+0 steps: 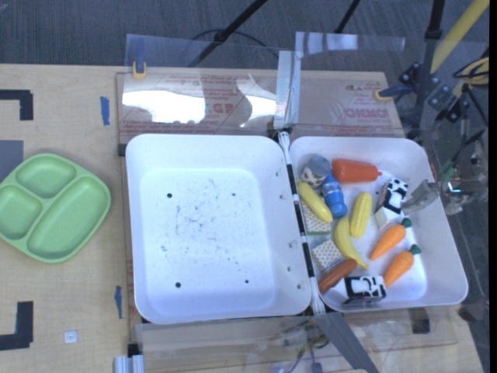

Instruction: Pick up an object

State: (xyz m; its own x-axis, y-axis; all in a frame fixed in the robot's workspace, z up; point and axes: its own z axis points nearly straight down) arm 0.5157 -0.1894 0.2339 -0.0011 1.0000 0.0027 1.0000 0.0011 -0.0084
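Right bin (446, 286) held toy food: two bananas (348, 243), two carrots (387, 241), a sausage (336, 273), a blue bottle (335, 197). Claw (423, 196) sat at the bin's right edge near a black-and-white toy (394, 195); its opening could not be told. Left bin (210, 216) and green plate (50, 206) stood on the counter (62, 92).

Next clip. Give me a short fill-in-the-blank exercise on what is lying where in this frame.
1. All the toy food lies in the ____ bin of the view.
2. The green tray on the bench has ____ compartments.
3. The two carrots lie on the ____ side of the corn.
4. The blue bottle lies just below the ____ sausage.

Missing words: right; three; right; orange
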